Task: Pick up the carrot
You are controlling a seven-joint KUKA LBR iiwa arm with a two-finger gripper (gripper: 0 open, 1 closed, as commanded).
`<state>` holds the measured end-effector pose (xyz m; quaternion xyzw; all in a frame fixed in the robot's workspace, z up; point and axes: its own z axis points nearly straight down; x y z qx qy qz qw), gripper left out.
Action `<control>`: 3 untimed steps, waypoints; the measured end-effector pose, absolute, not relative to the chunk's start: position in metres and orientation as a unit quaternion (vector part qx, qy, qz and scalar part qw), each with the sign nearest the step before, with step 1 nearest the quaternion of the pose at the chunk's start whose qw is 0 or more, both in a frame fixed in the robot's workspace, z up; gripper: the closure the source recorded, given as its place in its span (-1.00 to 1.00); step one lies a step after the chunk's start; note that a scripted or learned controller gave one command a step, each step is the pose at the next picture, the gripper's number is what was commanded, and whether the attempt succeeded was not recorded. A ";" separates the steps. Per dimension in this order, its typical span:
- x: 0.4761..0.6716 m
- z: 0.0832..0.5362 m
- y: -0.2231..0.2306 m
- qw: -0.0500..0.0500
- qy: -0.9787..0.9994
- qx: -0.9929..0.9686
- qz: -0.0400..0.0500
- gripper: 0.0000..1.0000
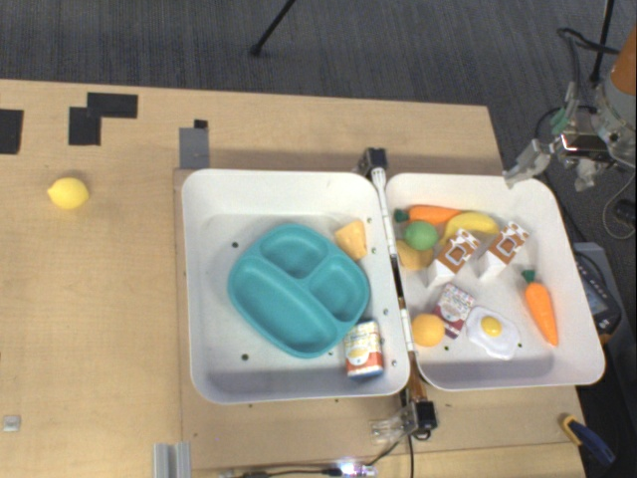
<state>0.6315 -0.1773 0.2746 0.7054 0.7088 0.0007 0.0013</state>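
Two carrots lie in the right bin. One orange carrot with a green top rests near the bin's right wall, pointing toward the front. A second carrot lies flat at the bin's back, beside a banana. My gripper hangs at the right bin's back right corner, just outside the rim and well apart from both carrots. The arm's wrist sits behind it at the view's right edge. Nothing is seen in the gripper.
The right bin also holds a green lime, two small cartons, a red packet, a fried egg and an orange fruit. In the left bin are a teal divided plate, a cheese wedge and a can. On the bench lies a lemon.
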 end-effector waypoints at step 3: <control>0.490 0.088 -0.178 0.005 0.697 0.717 0.003 -1.00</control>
